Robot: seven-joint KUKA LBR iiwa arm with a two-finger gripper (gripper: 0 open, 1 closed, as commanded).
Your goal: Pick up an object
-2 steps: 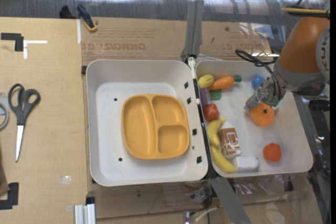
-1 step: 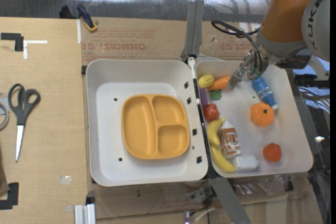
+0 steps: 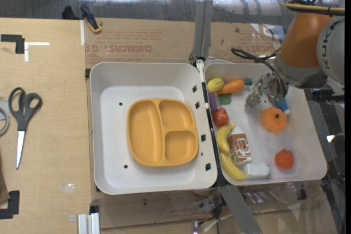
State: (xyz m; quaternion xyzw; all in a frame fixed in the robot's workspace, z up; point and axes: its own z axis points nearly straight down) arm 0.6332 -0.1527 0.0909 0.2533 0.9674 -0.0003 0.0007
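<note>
My gripper (image 3: 262,94) hangs over the upper middle of the right bin (image 3: 312,170), metal fingers pointing down and left with nothing seen between them. An orange pumpkin (image 3: 274,119) sits just below and right of it. A carrot (image 3: 232,86) and a yellow lemon (image 3: 215,84) lie to its left by the bin's far edge. Lower down are a red tomato (image 3: 220,117), a banana (image 3: 226,152), a brown box (image 3: 240,149), a white block (image 3: 258,170) and a small orange fruit (image 3: 284,159).
The left bin (image 3: 104,134) holds a yellow divided plate (image 3: 162,132). Scissors (image 3: 22,118) lie on the bench at far left. A blue item (image 3: 282,104) shows beside the gripper. A grey bar (image 3: 202,30) runs up between the bins.
</note>
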